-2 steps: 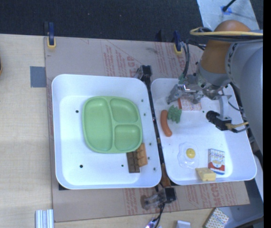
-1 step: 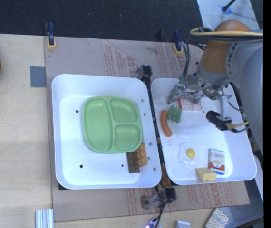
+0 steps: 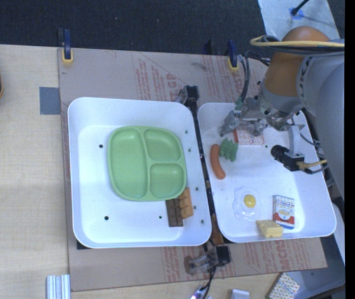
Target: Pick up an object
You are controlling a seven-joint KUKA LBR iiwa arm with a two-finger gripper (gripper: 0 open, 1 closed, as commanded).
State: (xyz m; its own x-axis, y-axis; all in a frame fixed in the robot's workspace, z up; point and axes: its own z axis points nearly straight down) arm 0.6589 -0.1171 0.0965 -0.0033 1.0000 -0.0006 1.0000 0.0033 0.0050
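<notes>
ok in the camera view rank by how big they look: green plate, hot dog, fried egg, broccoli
1. green plate, by far the largest
2. fried egg and hot dog, too alike to rank: egg rounder, sausage longer and thinner
3. broccoli, smallest

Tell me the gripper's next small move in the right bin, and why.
Probably a short descent toward the broccoli. The gripper hangs at the right bin's far end, just above the broccoli and the sausage, with nothing visibly held, so lowering onto the closest item seems sensible.
</notes>
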